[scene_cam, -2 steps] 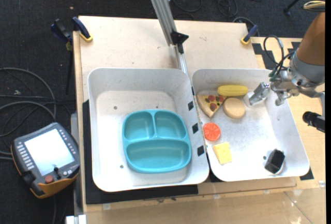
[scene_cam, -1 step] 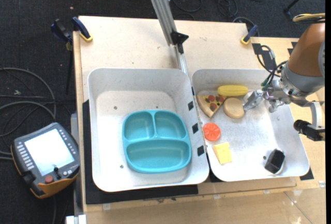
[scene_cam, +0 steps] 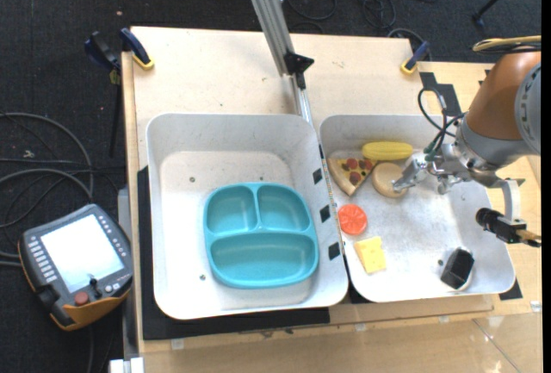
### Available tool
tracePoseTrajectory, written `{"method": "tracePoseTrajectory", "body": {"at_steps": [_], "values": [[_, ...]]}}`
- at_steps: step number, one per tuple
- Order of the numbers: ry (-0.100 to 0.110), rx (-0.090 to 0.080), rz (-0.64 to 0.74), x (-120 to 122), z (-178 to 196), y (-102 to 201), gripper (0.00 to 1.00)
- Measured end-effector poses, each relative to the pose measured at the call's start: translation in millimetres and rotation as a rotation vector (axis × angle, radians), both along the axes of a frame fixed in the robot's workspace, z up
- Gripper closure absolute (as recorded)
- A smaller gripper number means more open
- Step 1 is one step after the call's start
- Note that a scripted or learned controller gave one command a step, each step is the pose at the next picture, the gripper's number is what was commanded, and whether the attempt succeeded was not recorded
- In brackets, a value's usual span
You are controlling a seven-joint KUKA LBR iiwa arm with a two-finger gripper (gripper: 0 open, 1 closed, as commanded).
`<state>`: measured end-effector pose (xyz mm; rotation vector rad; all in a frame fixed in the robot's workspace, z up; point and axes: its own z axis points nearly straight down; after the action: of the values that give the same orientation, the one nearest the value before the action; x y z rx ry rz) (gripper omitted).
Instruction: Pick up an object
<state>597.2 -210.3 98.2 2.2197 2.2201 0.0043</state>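
Hand (scene_cam: 406, 179), finger state unreadable, hangs over crowded tan piece (scene_cam: 387, 179), pizza slice (scene_cam: 351, 171), banana (scene_cam: 387, 151); likely glancing grasp, nudging neighbours.

Grey arm (scene_cam: 527, 117) with orange band, black cables, silvery metal gripper (scene_cam: 405, 181).

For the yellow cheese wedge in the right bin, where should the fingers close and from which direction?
Judging by its pose, straight from above. The cheese wedge lies flat on the right bin floor, apart from the orange slice beside it, so its edges look free. Close the fingers across its narrower width, on the two straighter opposite sides, rather than over a corner. The gripper sits near the pizza slice.
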Motion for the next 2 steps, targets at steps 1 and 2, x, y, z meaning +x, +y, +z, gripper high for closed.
{"method": "tracePoseTrajectory", "body": {"at_steps": [1, 2], "values": [[-0.007, -0.004, 0.001, 2, 13, -1, 1.00], [-0.002, -0.002, 0.002, 2, 57, 4, 1.00]]}}
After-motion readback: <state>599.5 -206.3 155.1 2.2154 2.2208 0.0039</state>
